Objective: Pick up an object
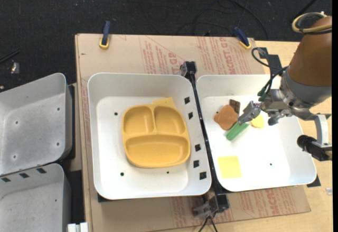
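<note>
Cardboard at the near edge of the bench is where we start, and from there we move into the two white bins sitting side by side. In the right bin, closest to its near edge, we've got a flat yellow square lying on its own, well apart from everything else. Over in the left bin, a yellow divided tray takes up the middle, and we can see a pale yellow sheet peeking out from under its far edge. Back to the right bin, further in now: a green stick-shaped piece lies tilted near the middle, with a small yellow lump just beside its far end and a brown-orange block touching it on the side toward the divider. A small dark brown piece sits just beyond that block. And here's the gripper, coming in from the right-hand wall and poised right over the far end of the green stick; whether its fingers are spread or closed, we cannot tell from up here. Beyond the bins, two blue-and-yellow clamps pin the cardboard's far edge.
</note>
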Controlling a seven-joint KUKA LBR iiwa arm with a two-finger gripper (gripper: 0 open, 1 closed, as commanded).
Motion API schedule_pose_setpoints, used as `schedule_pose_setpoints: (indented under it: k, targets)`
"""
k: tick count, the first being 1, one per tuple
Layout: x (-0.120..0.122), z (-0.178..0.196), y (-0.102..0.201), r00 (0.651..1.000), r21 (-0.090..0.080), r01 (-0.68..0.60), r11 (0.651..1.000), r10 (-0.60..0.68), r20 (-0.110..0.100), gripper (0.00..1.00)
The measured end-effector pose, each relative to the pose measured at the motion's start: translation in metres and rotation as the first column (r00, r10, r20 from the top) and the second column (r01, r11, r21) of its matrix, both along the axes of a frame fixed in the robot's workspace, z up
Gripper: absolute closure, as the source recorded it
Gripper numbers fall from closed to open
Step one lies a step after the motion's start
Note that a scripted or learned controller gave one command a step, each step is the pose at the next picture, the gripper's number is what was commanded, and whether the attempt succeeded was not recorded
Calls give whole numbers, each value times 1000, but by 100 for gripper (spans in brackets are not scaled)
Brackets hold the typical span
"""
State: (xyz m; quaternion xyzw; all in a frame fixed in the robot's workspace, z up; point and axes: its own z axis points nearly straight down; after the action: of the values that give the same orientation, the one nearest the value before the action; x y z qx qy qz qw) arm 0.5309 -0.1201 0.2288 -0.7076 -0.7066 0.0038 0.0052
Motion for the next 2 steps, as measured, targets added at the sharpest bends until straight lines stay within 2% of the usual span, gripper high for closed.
schedule_pose_setpoints:
  k: [1, 2]
  targets:
    - [2, 6, 0, 1000, -2, -2, 1000, 2, 12, 0]
    - [9, -40, 4, 1000, -1, -1, 1000, 1, 8, 0]
